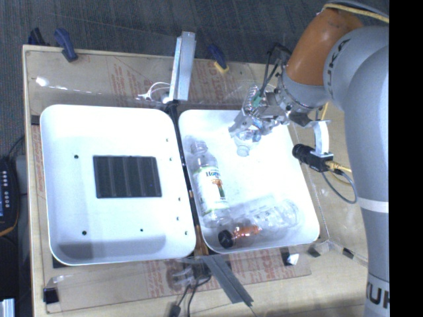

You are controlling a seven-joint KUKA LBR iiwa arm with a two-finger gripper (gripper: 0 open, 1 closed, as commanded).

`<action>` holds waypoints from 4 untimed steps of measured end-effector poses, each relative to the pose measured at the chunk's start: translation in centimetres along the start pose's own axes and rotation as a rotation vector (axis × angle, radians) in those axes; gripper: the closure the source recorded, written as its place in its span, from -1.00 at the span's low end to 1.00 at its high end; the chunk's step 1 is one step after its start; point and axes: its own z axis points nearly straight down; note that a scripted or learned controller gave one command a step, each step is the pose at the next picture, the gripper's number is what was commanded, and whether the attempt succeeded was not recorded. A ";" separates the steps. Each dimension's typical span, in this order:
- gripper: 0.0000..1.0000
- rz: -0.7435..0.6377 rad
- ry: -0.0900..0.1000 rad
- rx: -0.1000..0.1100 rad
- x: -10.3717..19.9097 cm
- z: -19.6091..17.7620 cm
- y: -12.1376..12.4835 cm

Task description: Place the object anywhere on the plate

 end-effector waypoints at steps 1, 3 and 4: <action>1.00 -0.080 -0.002 -0.003 -2.4 -5.7 -2.4; 1.00 -0.084 -0.001 0.001 11.2 -1.9 -8.1; 1.00 -0.207 -0.001 0.000 18.8 0.1 -8.3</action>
